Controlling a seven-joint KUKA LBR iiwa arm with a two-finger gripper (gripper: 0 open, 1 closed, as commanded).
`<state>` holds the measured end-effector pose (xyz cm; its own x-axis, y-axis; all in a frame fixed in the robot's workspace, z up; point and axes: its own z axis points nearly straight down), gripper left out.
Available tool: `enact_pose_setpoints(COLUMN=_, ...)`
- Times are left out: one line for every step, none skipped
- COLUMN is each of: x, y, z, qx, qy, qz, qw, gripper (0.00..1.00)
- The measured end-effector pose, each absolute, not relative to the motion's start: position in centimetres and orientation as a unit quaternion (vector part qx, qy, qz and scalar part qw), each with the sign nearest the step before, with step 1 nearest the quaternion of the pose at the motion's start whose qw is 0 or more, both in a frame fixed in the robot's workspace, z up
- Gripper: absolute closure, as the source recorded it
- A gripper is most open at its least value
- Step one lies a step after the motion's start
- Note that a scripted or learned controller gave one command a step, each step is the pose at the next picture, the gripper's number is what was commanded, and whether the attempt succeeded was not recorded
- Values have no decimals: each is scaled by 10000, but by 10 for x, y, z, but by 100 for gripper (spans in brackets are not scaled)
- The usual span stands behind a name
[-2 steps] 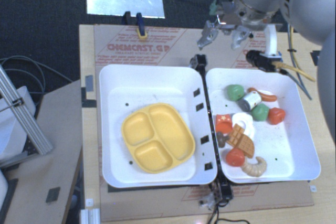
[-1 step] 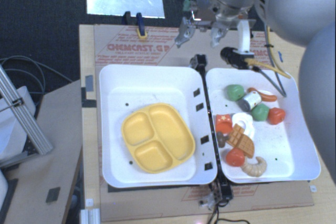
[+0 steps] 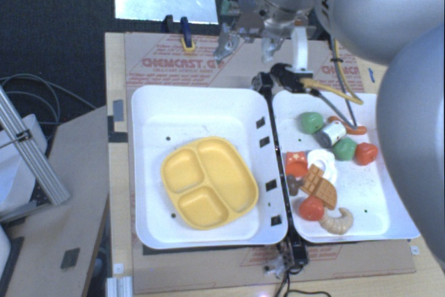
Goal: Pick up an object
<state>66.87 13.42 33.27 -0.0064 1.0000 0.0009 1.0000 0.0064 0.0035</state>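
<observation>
Camera view: the gripper [image 3: 248, 46] hangs above the far edge of the bench, behind both bins and clear of them. Its two fingers are spread apart with nothing between them.

Candidate objects lie in the right bin [image 3: 375, 215]. They form a tight cluster: a green ball [image 3: 311, 122], a second green piece [image 3: 344, 148], a red piece [image 3: 366, 153], a waffle [image 3: 320, 185], a shrimp [image 3: 337, 221] and a red block [image 3: 296, 164]. The left bin [image 3: 149, 122] holds a yellow tray [image 3: 208, 181].

Probable faults from this position:
- Crowding. Most pieces touch or sit just beside a neighbour, so a descending finger is likely to land on an adjacent piece and push the target aside.
- Rounded shapes. The green ball may roll out as the fingers close.
- Flat items. The waffle lies low and may give little edge for a grasp.
- Divider contact. The red block sits near the wall between the bins; a finger could strike that rim.
</observation>
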Motion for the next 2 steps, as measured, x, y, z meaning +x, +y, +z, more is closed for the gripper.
enact_pose_setpoints(x=668, y=171, z=318, qx=7047, qy=7096, qz=8, qw=3, gripper=0)
enact_pose_setpoints(x=669, y=211, z=343, qx=7045, qy=7097, qz=22, qw=10, gripper=0)
